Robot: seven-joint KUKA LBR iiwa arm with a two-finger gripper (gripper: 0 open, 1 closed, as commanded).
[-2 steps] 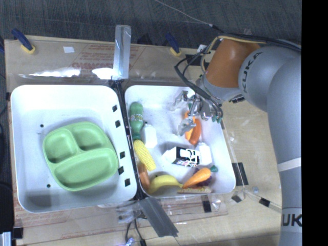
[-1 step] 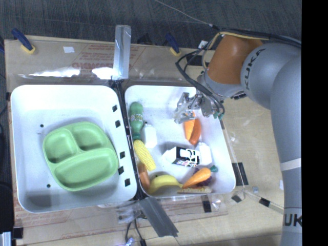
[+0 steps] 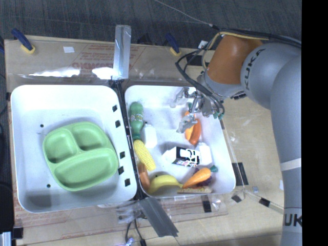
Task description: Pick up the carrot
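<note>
You see the grey arm with its orange band reach from the right into the right white bin, its metal gripper pointed down, touching the upper orange carrot; you cannot tell the finger gap. Count two orange carrots, the second near the bin's front, one yellow corn cob, one yellow banana, and one green divided plate in the left white bin

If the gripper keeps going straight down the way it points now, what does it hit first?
Most likely the orange carrot lying directly under the two-finger gripper in the right white bin. Depth is hard to judge from this slanted view, so the fingertips may already be touching it.
</note>
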